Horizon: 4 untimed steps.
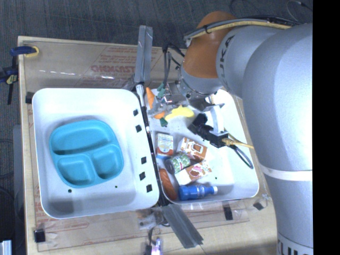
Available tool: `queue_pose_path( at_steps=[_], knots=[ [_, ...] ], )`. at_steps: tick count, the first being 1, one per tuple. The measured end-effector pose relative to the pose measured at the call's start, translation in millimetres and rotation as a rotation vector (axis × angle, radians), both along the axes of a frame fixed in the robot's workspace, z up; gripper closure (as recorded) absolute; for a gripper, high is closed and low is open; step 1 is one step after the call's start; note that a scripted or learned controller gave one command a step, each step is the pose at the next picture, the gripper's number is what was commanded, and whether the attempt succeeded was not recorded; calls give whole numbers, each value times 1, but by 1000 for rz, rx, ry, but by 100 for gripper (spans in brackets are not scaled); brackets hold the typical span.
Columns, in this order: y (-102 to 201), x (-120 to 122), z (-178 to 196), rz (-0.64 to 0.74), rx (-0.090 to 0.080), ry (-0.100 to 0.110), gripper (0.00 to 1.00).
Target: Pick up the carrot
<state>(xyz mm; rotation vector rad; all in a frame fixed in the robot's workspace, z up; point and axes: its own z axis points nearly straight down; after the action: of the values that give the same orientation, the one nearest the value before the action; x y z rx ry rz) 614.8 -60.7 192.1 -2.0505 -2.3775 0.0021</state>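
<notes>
The carrot lies at the right bin's eleven o'clock corner, long axis running twelve to six. The claw hangs just beside it at three o'clock; I cannot tell its state.

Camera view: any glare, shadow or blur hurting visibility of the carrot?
Camera view: overall soft, slightly blurred; the carrot is a small orange sliver in the right bin, in shadow cast by the arm; white bin walls bright but not blown out.
</notes>
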Motion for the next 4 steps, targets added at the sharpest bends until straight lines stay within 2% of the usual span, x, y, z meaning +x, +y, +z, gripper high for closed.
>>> queue_pose_path(
  at_steps=[1, 2, 3, 4],
  knots=[
    [0, 0, 0, -1, 0, 0, 0],
    [0, 0, 0, -1, 0, 0, 0],
    [-41, -8, -52, -53, 2, -11, 0],
    [-95, 1, -100, -14, 0, -1, 0]
  ],
)
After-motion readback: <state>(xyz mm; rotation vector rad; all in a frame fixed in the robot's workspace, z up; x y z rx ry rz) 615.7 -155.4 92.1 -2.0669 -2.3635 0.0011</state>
